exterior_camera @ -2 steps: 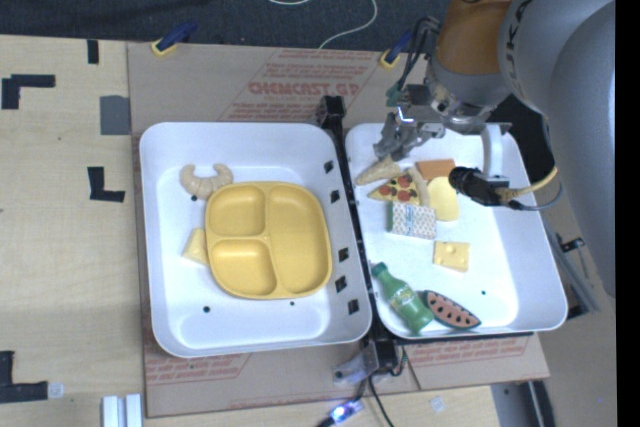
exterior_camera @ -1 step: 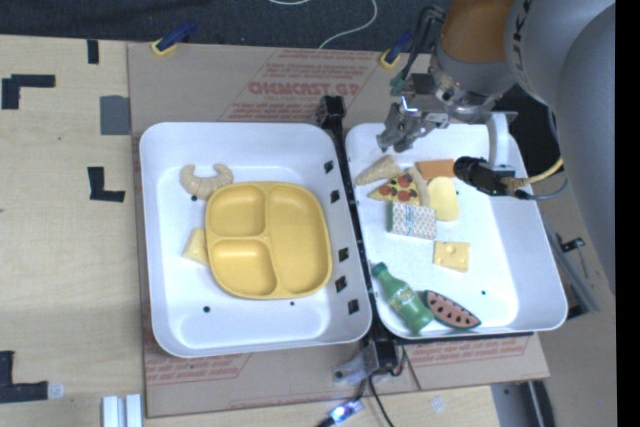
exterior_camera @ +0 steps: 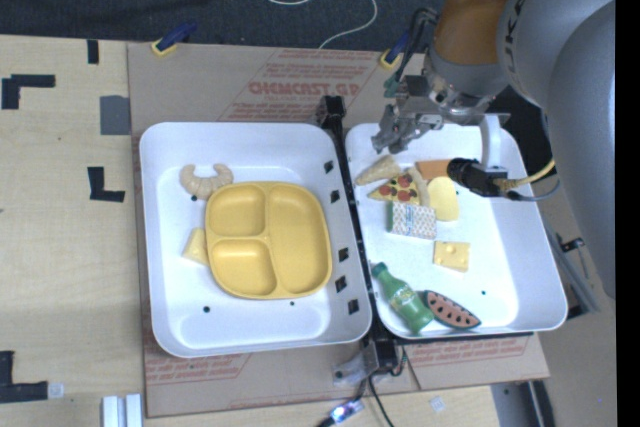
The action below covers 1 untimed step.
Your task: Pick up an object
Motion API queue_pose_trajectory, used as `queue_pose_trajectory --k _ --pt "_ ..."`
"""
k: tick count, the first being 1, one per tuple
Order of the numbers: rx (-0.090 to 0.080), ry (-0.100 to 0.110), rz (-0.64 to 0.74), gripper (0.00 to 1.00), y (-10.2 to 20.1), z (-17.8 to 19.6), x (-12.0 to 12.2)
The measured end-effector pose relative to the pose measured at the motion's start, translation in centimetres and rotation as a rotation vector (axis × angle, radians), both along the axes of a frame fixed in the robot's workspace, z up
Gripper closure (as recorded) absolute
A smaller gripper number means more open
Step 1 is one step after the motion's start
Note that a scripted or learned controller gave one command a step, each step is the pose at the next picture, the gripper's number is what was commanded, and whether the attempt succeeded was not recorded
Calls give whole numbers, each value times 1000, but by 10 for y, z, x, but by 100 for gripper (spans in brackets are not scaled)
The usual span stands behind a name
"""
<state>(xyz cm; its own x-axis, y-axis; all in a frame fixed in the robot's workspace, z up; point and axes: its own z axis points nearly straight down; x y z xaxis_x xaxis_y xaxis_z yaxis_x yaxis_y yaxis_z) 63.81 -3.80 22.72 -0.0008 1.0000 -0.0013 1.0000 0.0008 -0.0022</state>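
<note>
The left bin (exterior_camera: pixel 160 245) holds a yellow divided plate (exterior_camera: pixel 268 239) at its centre, a croissant (exterior_camera: pixel 203 179) near its far left corner, and a yellow wedge (exterior_camera: pixel 196 245) touching the plate's left side. The right bin (exterior_camera: pixel 520 290) holds a pizza slice (exterior_camera: pixel 398 186), a green bottle (exterior_camera: pixel 402 299) and a watermelon slice (exterior_camera: pixel 452 308) along its near edge, and a cheese block (exterior_camera: pixel 452 255). The gripper (exterior_camera: pixel 398 135) hangs over the right bin's far left corner, just above the pizza slice; whether it is open or closed cannot be told. Judged status: nothing lifted, the grasp is not yet made
</note>
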Motion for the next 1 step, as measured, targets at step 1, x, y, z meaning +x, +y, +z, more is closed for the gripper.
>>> queue_pose_trajectory --k 1 --pt "-1 0 -1 100 -15 -7 -7"
